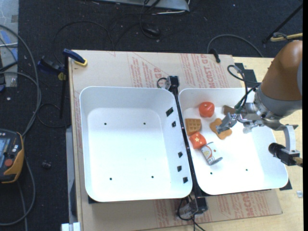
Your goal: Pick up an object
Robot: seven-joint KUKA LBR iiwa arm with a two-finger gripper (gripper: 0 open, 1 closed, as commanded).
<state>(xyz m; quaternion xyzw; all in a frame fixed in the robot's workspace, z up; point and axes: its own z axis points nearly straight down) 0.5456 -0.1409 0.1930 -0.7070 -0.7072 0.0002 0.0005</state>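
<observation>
Now the grey arm's two-finger gripper (230,121) sits low in the right white bin (255,177), right over a tan, lumpy pastry-like piece (219,128); whether its fingers are apart or closed on it I cannot tell. Left of that piece lies a square brown waffle (193,125). Above the waffle sits a round red tomato-like piece (206,109), below it a red strawberry-like piece (198,140) and a small labelled can (210,154).

- Dark carpeted floor (38,28) strewn with black cables (91,30).
- Tan tabletop (139,69) printed with red lettering.
- Blue and yellow clamp (74,57) at its corner.
</observation>
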